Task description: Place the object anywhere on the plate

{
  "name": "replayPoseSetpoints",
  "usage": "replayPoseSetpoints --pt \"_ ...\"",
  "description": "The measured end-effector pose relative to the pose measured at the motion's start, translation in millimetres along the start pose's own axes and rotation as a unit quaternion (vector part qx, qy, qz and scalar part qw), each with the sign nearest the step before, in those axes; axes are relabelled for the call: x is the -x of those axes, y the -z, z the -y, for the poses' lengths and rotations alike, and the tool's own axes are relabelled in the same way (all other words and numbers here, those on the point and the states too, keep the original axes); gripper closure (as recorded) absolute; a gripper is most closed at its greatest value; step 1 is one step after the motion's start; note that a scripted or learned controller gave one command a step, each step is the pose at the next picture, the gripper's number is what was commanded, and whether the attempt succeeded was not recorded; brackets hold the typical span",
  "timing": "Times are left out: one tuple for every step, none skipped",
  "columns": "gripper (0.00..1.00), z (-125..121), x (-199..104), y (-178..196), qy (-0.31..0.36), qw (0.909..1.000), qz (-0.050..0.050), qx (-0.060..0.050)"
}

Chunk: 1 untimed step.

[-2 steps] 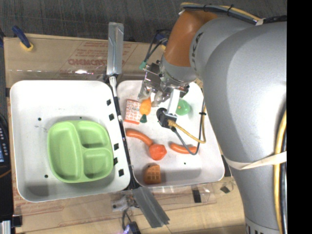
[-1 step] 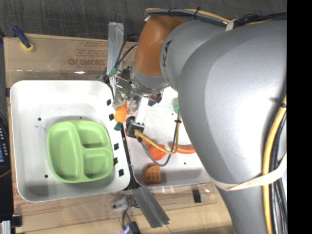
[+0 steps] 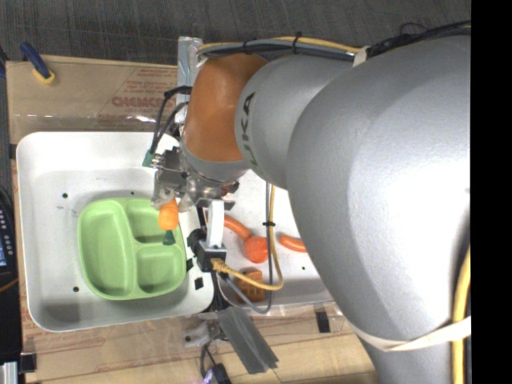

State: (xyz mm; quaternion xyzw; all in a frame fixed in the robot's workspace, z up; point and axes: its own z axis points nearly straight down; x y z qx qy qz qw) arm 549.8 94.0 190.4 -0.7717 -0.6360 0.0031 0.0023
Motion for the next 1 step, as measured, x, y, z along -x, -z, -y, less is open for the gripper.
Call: replayPoseSetpoints --pt "0.0 -0.3 0.6 0.1 -0.001 1.0 0.0 0.0"
